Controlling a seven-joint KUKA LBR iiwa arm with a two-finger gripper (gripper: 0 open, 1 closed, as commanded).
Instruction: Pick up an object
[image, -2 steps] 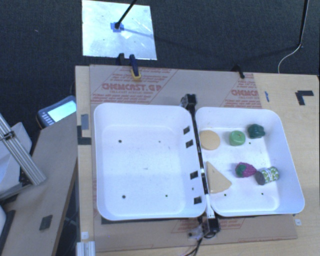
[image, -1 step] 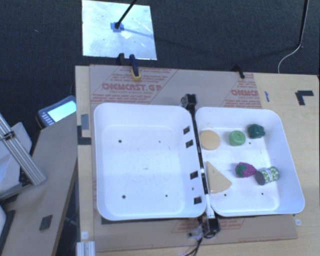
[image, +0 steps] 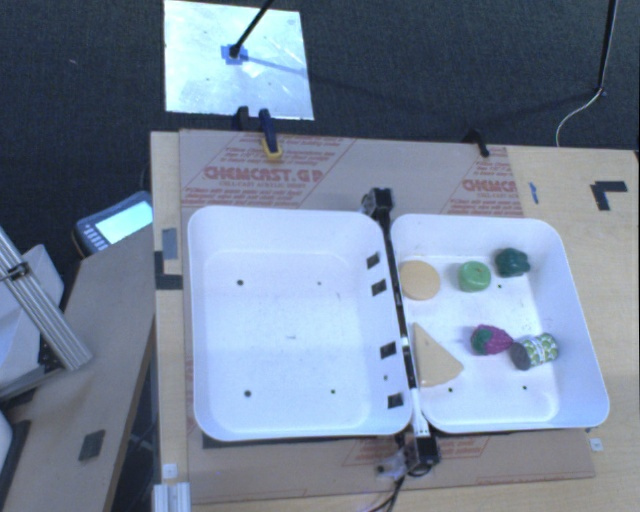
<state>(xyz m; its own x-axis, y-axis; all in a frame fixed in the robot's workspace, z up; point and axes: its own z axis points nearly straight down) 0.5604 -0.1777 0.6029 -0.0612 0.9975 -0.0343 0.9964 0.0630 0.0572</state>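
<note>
You see no tool to judge, so aim for the right bin: its green disc lies between the tan disc and dark green lump, so come down squarely.

Smooth glossy white plastic bins, matt brown cardboard sheet beneath, shiny metal plate, pale wooden bench

Red "CHEMCAST GP" print read on brown board under bins, upper left; repeated upper right, partly cut.
</note>
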